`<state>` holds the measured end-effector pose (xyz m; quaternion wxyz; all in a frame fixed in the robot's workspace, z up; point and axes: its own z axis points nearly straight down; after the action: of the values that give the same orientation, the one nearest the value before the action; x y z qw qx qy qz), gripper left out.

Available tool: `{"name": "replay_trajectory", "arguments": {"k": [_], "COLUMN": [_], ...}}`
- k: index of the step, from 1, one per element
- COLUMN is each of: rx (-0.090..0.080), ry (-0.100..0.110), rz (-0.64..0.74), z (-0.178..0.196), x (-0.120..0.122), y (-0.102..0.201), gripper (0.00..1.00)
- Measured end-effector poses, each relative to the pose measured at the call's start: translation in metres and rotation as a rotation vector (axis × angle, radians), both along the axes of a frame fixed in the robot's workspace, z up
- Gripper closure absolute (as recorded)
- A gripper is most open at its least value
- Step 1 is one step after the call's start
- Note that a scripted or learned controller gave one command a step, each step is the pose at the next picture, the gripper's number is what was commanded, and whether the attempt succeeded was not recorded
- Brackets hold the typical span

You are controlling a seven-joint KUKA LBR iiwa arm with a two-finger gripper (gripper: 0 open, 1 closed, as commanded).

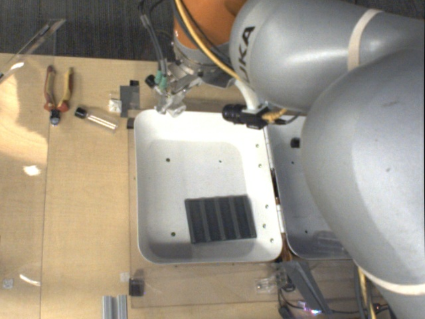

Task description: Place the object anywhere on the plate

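Observation:
A dark ribbed rectangular plate [220, 219] lies flat in the near half of the left white bin [147, 198]. My gripper [170, 104] hangs over the far left corner of that bin, well away from the plate, on the far side. Its tip is small and pale against the bin rim, and I cannot make out any object at it. The grey arm and its orange band cover the top and right of the view and hide most of the right bin [297, 198].
On the wooden bench left of the bins lie red-handled pliers [58, 92], a small clear tube [97, 117] and a black block [131, 97]. A small dark piece [136, 286] sits near the front edge. Cables [299, 298] run below the bins.

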<state>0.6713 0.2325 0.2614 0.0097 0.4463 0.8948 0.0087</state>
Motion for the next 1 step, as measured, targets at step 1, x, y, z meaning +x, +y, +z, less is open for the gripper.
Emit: {"name": "replay_trajectory", "arguments": {"k": [1], "rx": [0.001], "ry": [-0.005], "rz": [0.003], "z": [0.0116], "x": [0.0006], "y": [0.0006], "gripper": [1.00]}}
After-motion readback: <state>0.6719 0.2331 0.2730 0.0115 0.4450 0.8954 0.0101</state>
